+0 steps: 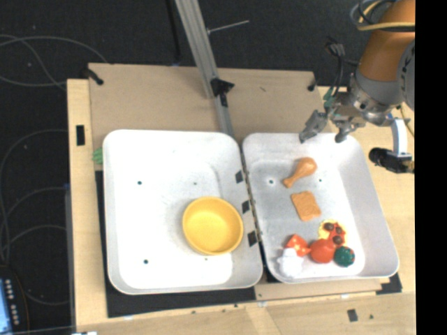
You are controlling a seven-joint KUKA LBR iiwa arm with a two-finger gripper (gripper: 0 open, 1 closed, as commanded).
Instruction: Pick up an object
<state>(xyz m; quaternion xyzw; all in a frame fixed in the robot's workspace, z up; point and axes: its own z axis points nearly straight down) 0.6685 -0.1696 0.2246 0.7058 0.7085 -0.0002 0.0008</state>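
Observation:
My gripper (325, 132) hangs open over the far edge of the right bin (363, 187), its two fingers spread with nothing between them. Below it in that bin lie an orange drumstick toy (300, 171) and a flat tan cracker-like piece (305, 205). Near the front of the bin cluster a red tomato toy (322, 251), a green round piece (343, 257), a yellow piece with dark spots (331, 229), a small red-orange piece (295, 243) and a white piece (288, 262). A yellow bowl (212, 225) sits in the left bin (154, 166).
A slanted metal pole (201, 47) rises behind the bins, ending near the divider between them. Black clips (246, 206) join the two bins along the middle. The bench's brown board (174, 82) shows behind the bins.

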